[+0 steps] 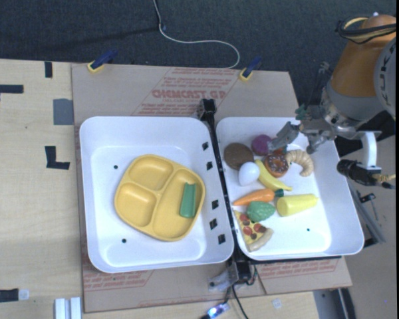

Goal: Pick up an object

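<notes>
While the arm (359, 65) reaches in over the right bin (332, 238), its fingers (298, 137) hang spread apart above the bin's far edge, with nothing between them. The desk (26, 178) carries both bins; the left bin (100, 244) lies well away from the fingers and holds a yellow tray (143, 201) with a green piece (188, 200) in one compartment. Just below the fingers sit a croissant (304, 161), a donut (276, 161) and a purple piece (261, 143). Farther off lie a banana (270, 177), corn (296, 204), a carrot (256, 196), a brown round (237, 154), an egg (249, 173) and a pizza slice (253, 231).
</notes>
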